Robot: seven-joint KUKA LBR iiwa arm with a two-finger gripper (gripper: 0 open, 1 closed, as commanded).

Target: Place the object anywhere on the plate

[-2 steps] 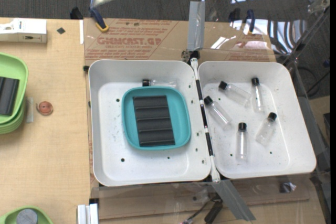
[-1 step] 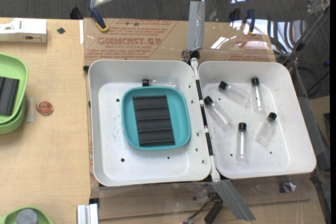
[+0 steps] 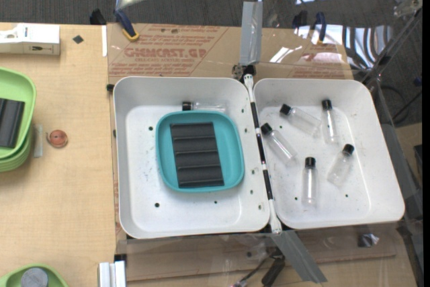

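Clear vials [image 3: 309,178] (black caps) lie scattered beside the teal plate [image 3: 233,144].

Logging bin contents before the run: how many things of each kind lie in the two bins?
Clear vials with black caps: 6, five in the right bin, e.g., and one in the left bin at
Teal plate: 1
Total: 7

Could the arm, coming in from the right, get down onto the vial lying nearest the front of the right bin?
Probably yes. That vial lies flat on the right bin floor, apart from the other vials, with nothing over it.
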